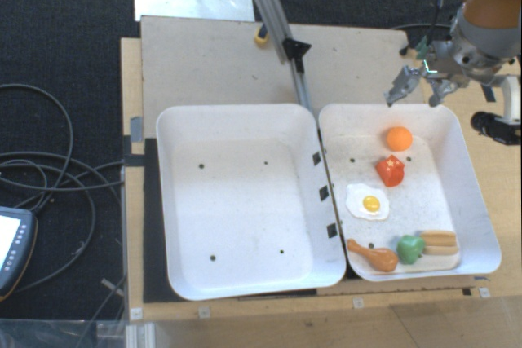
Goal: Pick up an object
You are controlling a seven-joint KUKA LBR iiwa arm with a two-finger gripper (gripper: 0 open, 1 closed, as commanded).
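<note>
My gripper (420, 88) hangs open above the far edge of the right bin (473, 175), with nothing between its fingers. Below and in front of it, in that bin, lies an orange ball (399, 138). A red pepper piece (391, 171) sits just nearer, then a fried egg (368, 203). Along the bin's near edge lie a chicken drumstick (373, 255), a green pepper (410, 248) and a hot dog bun (440, 241).
The left bin (236, 200) stands beside the right one, sharing a middle wall. A slanted metal pole (273, 4) reaches down to the bins' far junction. Cables and a pendant (12, 244) lie on the floor at left.
</note>
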